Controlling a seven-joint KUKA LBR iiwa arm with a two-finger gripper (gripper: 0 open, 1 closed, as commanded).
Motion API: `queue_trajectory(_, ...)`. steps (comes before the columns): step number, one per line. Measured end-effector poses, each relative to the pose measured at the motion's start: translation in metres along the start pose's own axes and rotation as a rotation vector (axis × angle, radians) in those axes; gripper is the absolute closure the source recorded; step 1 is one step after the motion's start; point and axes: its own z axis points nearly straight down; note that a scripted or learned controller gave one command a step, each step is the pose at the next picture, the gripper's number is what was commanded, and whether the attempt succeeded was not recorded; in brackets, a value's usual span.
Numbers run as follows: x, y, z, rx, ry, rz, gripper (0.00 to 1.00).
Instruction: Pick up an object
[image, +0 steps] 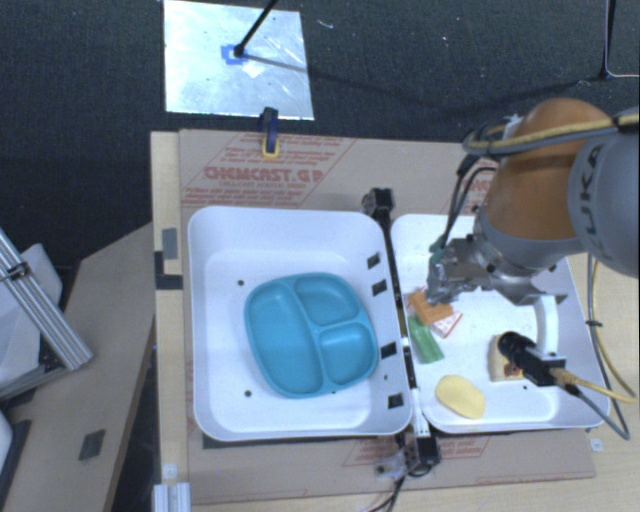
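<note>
My gripper (441, 290) reaches down into the right bin (570, 415), near its left wall. Its tips sit right on an orange piece (434, 313) that lies on a white card. A green stick (424, 341) rests just below that, along the bin's left wall. A yellow oval object (460, 396) lies near the bin's front edge. The arm's wrist hides the bin's far half.
The left bin (220, 240) holds a blue divided tray (308, 333). A black divider with clips (390, 290) runs between the two bins. A tan object (499, 357) lies partly behind the robot's black fitting in the right bin.
</note>
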Motion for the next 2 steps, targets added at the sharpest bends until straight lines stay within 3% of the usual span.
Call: queue_trajectory(2,0.109,0.039,0.002,-0.001,0.000,0.001,1.00)
